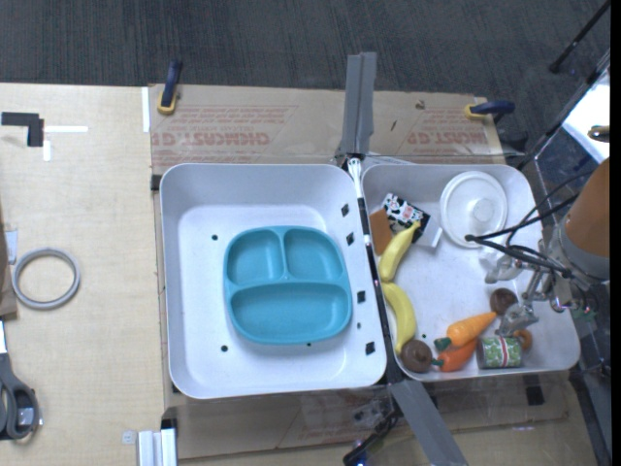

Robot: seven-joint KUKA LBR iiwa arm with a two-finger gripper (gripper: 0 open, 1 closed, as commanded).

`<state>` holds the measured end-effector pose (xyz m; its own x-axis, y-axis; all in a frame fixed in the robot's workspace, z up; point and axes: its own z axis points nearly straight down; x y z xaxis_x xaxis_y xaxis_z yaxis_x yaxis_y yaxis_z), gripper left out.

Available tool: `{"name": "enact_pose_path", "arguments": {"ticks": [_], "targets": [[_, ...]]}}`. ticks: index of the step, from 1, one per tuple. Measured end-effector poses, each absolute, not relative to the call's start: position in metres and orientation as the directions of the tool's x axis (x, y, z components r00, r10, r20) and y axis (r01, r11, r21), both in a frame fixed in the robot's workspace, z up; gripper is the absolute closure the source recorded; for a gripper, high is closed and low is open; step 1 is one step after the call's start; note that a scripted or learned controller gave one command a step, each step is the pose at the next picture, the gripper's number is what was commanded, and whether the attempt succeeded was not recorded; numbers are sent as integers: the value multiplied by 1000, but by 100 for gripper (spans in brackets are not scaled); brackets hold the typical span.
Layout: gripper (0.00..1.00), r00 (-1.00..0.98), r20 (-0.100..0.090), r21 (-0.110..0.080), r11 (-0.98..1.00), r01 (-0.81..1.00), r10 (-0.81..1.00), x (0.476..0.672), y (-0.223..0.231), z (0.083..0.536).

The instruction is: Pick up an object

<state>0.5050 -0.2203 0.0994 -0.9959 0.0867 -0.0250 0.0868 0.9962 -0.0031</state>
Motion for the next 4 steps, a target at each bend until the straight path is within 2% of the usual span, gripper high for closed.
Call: {"name": "enact_pose_path", "arguments": {"ticks": [1,2,3,4], "targets": [[0,-997,-42,-5,998,66,66,490,-173,100],[0,-999,-5,-1,999,45,45,516,-222,231],[0,-1000,-3,1,1000,12,12,479,-221,92],[100,-1000,-6,0,1000,7,7,481,-220,101]]}}
